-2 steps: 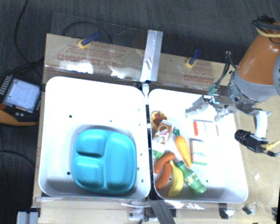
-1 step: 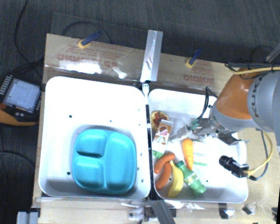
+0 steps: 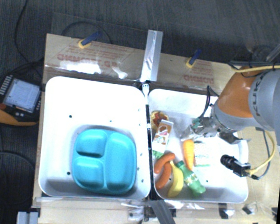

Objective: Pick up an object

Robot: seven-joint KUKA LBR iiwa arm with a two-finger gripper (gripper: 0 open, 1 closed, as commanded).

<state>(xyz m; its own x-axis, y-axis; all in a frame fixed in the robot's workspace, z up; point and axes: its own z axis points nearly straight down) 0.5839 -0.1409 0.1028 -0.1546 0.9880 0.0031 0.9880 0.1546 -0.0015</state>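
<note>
Jaws: I cannot tell how they stand; the gripper [image 3: 202,127] is foreshortened under the wrist and reads as a dark cluster.
Gripper position: I see it low in the right bin [image 3: 231,189], toward the bin's 12 o'clock, just above the upper end of the carrot [image 3: 189,154]. Whether it touches the carrot I cannot tell.
Arm: the grey arm [image 3: 274,99] comes in from 3 o'clock, its orange band [image 3: 236,97] just above the wrist.
Carrot: orange, lying roughly along the 12-to-6 line near the bin's centre, on a white packet [image 3: 203,155].
Neighbours at 7 o'clock of the carrot: a red-orange sausage shape [image 3: 163,163], a yellow banana [image 3: 176,181] and a green item [image 3: 192,182], all crowded together and touching.
Printed carton: a small red-and-white box [image 3: 162,132] sits at 10 o'clock of the carrot, against the bin's left wall.
Left bin [image 3: 58,125]: I see a blue compartment tray [image 3: 105,161] lying flat toward its 6 o'clock side.
Off the bench: a handheld pendant [image 3: 16,100] rests on the floor at 9 o'clock.
</note>
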